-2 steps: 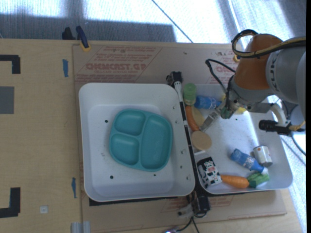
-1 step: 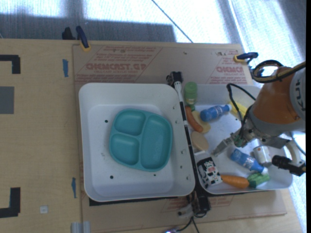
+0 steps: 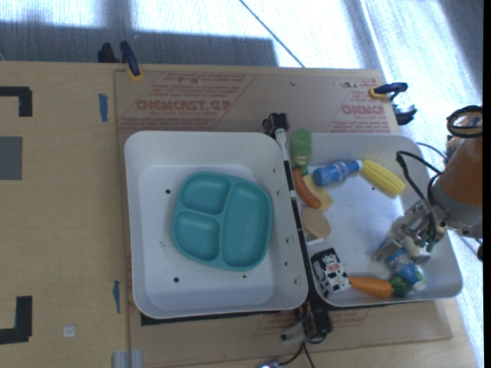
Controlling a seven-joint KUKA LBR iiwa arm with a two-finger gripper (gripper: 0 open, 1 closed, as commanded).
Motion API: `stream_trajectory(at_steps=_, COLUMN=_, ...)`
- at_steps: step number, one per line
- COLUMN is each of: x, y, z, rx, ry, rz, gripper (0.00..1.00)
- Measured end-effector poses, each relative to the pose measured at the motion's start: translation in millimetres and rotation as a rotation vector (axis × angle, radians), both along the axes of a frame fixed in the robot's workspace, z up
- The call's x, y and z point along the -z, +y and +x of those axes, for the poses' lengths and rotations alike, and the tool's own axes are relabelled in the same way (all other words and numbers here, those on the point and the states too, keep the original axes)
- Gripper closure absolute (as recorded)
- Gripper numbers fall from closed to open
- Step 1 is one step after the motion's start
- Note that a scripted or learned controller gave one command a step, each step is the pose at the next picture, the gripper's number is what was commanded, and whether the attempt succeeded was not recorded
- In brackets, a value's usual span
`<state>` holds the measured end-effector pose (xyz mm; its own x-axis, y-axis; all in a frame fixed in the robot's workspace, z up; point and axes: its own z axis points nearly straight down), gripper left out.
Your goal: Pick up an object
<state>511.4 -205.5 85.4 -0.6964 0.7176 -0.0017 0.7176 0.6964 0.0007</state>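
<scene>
Tan bench (image 3: 61, 228) under two adjoining white bins (image 3: 146, 228), left and right (image 3: 449, 278).

A teal divided plate (image 3: 223, 222) lies in the left bin (image 3: 146, 205).

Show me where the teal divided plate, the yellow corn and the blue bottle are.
teal divided plate (image 3: 223, 221): camera view, ridge where its compartments meet.
yellow corn (image 3: 382, 177): camera view, middle of the cob.
blue bottle (image 3: 332, 173): camera view, middle of its body.

Arm (image 3: 465, 176) cut off at right edge — jaws' grip unclear.
</scene>
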Motion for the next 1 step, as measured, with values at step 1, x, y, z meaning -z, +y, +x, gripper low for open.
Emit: stream_trajectory(at_steps=1, x=-10.8, y=1.0, z=1.7, rx=0.001, ry=-0.005, rz=0.001, gripper=1.00)
